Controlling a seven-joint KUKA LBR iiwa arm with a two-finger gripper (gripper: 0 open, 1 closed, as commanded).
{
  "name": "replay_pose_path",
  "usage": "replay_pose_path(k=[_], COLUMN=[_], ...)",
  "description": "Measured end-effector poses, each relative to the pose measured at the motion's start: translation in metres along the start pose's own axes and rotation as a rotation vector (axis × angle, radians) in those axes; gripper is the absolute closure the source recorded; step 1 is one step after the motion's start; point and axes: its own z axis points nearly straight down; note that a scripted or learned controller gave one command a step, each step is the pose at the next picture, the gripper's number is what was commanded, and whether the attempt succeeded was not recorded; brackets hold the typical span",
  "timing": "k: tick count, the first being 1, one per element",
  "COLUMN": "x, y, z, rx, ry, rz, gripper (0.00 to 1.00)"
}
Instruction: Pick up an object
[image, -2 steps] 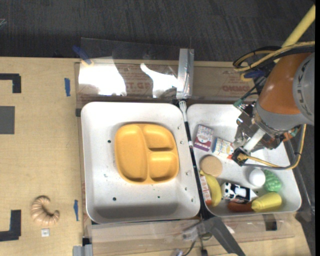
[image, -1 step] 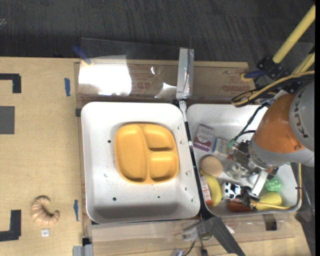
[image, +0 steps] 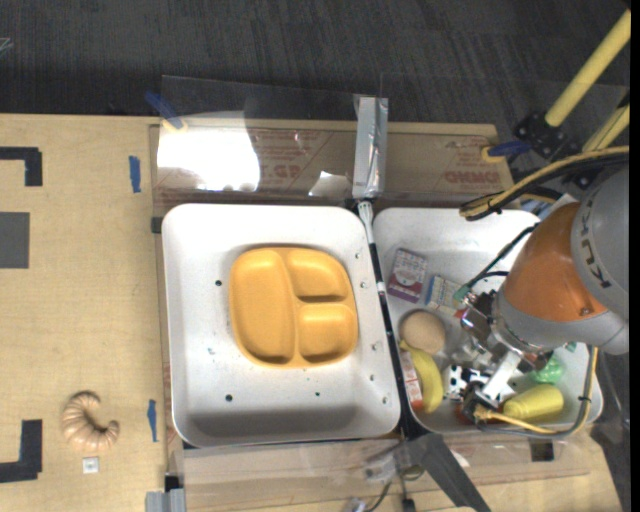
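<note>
End effector (image: 487, 372) low in right bin (image: 500, 228), lower right of frame, among clutter: banana (image: 428, 378), yellow bottle (image: 533, 403). Grip state can't tell, wrist probably blocks it.

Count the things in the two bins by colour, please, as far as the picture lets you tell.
Yellow: 3, the tray, the banana, the bottle
Tan: 1, the egg
Pink and white: 1, the packet
Green: 1, the piece under the arm
Black and white: 1, the small item
Total: 7
</note>
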Motion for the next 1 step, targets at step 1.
replay_pose_path(k=[1], x=[0.0466], y=[-0.0091], z=[-0.0978], rx=[0.006], ry=[-0.003], rz=[0.176], gripper=[1.0])
